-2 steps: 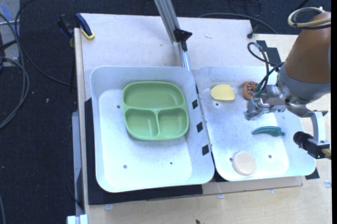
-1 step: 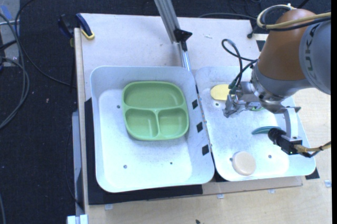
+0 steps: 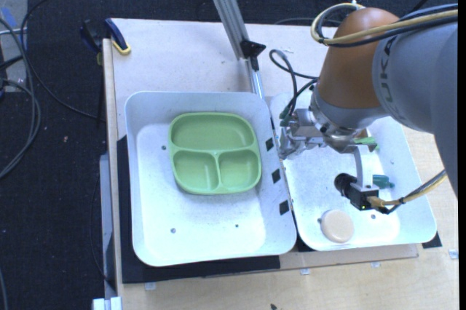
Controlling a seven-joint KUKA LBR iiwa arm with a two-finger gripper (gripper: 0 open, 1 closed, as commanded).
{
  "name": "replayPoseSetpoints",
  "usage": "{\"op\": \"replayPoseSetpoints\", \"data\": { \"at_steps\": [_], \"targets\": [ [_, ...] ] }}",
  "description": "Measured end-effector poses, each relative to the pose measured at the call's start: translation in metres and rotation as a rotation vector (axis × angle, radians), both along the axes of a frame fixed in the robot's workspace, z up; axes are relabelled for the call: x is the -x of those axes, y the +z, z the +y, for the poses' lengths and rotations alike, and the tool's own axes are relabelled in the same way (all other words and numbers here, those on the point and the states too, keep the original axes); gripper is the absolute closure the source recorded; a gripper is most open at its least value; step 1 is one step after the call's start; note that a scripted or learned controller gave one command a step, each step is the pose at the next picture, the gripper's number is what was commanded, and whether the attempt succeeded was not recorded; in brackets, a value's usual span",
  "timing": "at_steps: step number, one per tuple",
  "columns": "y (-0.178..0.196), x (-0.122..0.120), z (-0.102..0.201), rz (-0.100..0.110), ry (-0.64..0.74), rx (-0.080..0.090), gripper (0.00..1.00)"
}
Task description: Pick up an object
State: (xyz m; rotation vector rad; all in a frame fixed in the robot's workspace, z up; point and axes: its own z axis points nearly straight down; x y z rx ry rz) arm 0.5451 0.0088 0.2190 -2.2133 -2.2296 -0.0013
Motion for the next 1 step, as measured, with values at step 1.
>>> {"op": "replayPoseSetpoints", "data": {
  "at_steps": [1],
  "targets": [
    [-0.0006, -0.0052, 0.0566, 0.000, 0.001, -0.001, 1.00]
  ]
}}
